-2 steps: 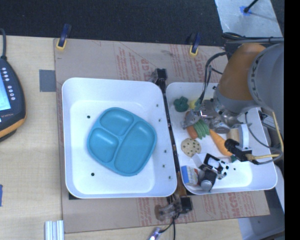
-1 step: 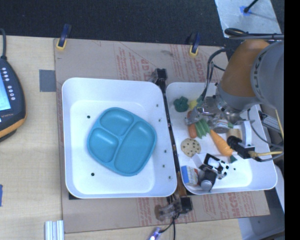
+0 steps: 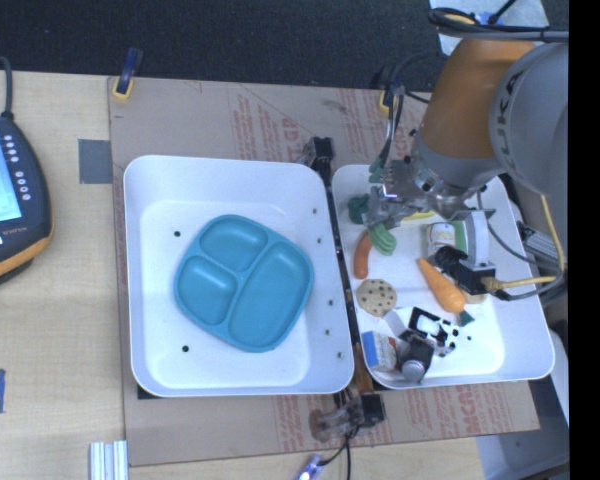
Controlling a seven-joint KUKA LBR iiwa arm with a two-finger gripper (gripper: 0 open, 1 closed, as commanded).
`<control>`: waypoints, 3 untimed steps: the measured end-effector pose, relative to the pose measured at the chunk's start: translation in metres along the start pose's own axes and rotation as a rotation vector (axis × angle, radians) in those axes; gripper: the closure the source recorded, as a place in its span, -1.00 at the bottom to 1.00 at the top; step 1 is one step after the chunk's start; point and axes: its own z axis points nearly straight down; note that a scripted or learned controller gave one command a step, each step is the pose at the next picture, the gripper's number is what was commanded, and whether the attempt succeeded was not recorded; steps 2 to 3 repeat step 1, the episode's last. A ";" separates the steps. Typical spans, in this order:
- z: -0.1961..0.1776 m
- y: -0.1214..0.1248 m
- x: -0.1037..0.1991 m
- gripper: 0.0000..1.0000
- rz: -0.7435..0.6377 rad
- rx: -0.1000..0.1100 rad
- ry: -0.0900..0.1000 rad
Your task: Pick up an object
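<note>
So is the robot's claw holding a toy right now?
Gripper: cannot be told. It is low in the right bin, by a green toy, with nothing clearly held.

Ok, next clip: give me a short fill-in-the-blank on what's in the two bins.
1. The blue plate lies in the ____ bin.
2. The plate has ____ compartments.
3. The carrot lies in the ____ bin.
4. The cookie lies between the plate and the ____.

Missing words: left; three; right; carrot
</note>
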 end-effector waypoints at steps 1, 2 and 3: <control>0.001 -0.002 0.034 1.00 -0.002 0.003 -0.001; 0.001 -0.002 0.034 1.00 -0.002 0.003 -0.001; 0.001 -0.002 0.034 1.00 -0.002 0.003 -0.001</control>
